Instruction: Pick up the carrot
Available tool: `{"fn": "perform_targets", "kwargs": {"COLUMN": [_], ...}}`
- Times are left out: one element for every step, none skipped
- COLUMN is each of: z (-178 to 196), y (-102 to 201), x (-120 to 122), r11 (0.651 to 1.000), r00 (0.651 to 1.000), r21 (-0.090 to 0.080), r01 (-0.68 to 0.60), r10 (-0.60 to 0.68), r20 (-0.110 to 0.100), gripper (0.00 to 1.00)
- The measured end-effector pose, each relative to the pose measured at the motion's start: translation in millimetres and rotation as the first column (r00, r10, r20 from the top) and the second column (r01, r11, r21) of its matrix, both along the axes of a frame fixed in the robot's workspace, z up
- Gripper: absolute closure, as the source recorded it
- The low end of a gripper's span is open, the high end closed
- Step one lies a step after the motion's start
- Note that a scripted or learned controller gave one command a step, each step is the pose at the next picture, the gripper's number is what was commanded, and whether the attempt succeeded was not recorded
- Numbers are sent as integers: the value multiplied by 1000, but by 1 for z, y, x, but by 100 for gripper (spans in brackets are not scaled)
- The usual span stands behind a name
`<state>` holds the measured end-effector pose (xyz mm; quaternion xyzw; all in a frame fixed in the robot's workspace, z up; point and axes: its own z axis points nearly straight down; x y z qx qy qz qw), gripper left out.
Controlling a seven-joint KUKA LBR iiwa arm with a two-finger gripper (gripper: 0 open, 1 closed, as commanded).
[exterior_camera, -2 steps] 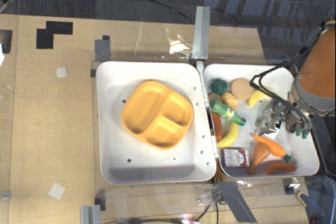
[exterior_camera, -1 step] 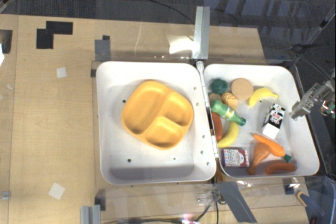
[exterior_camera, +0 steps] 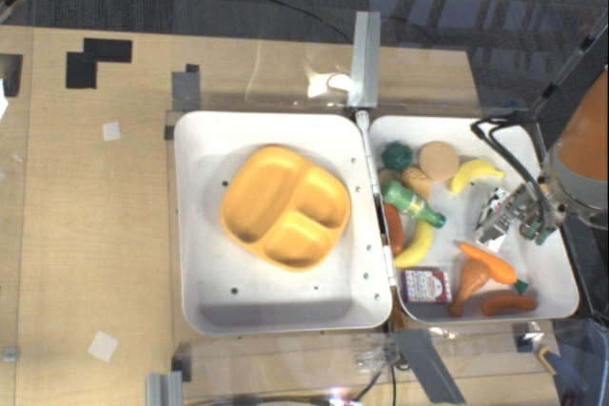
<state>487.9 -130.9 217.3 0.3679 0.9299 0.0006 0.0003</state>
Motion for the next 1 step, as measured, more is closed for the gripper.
{"fn": "perform_targets", "kwargs": {"z": [2], "y": [-1], "x": [1], "r11": [1000], "r00": [1000], "r21": [-2], "r01": [1], "r10": [-1], "r20": [4], "gripper": [0]}}
